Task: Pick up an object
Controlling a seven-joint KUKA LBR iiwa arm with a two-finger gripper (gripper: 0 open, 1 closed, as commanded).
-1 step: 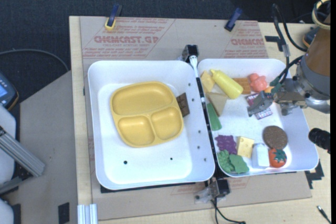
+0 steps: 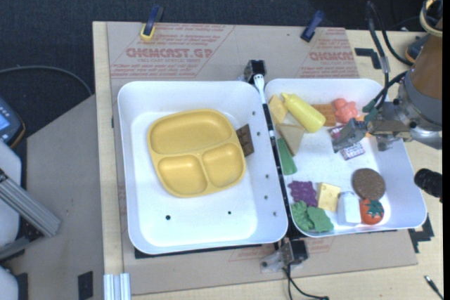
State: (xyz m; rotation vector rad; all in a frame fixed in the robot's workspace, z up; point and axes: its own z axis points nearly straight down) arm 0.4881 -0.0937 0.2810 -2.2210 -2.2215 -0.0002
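My gripper (image 2: 349, 138) hangs over the middle of the right bin (image 2: 411, 179), reaching in from the right edge of the view. Just beyond it lie an orange-pink toy (image 2: 344, 109) and a yellow mustard bottle (image 2: 304, 112). A brown round patty (image 2: 368, 183) sits just nearer than the gripper. Along the bin's near edge are a red tomato (image 2: 373, 212), a white piece (image 2: 348, 208), a yellow cheese slice (image 2: 328, 197), purple grapes (image 2: 302, 190) and green lettuce (image 2: 313, 218). A green stick-shaped toy (image 2: 285, 157) and a tan wedge (image 2: 290, 135) lie by the left wall.
The left bin (image 2: 133, 172) holds a yellow divided plate (image 2: 195, 151) and a small brown block (image 2: 245, 140) by its right wall. Clamps (image 2: 149, 23) pin the board at the back. Cables (image 2: 376, 38) run near the arm at the upper right.
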